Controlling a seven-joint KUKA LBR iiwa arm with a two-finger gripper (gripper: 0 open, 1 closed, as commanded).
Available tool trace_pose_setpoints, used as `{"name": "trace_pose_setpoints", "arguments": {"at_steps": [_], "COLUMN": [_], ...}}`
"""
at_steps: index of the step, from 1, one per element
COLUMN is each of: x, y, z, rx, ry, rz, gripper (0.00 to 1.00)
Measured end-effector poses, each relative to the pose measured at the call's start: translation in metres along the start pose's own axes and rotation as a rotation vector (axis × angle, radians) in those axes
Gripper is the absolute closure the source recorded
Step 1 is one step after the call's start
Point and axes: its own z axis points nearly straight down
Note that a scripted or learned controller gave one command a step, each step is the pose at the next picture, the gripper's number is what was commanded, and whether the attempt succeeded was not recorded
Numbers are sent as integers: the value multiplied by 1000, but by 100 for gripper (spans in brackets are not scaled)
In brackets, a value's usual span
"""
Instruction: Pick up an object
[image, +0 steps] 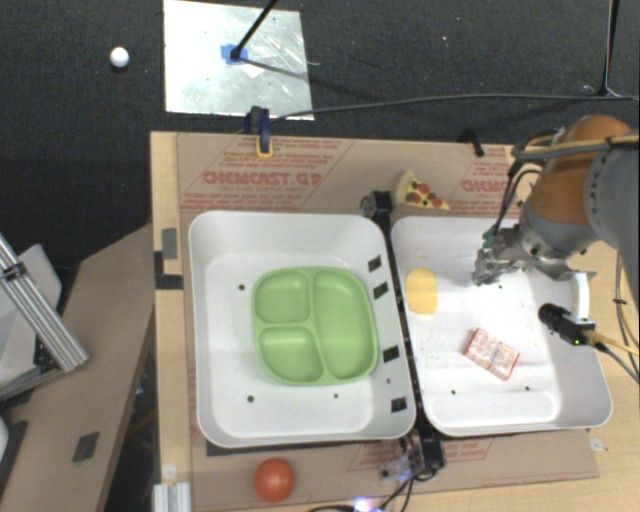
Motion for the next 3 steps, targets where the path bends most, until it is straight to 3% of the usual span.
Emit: {"name": "trace_pose_setpoints", "arguments": {"at_steps": [3], "x": [-1], "y": [0], "z": [-133], "rx": [-2], "ry": [0], "rz": [0], "gripper": [100]}}
